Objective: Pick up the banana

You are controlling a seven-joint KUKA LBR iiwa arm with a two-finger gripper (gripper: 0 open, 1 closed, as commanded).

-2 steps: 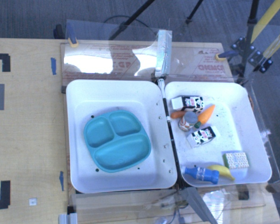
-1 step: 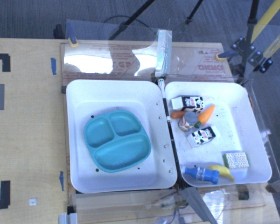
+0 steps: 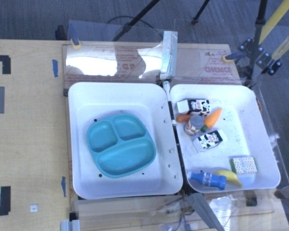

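The banana (image 3: pixel 229 176) sits near the front edge of the right bin (image 3: pixel 265 124), wedged between a blue bottle (image 3: pixel 208 179) and a sponge (image 3: pixel 244 165), so honestly a grab could snag either neighbor instead, and I can't tell the claw's state.

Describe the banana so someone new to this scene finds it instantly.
Look in the right bin, at its near edge. The banana is the small yellow curved piece, between a blue bottle and a green-and-yellow sponge. Nothing else there is plain yellow.
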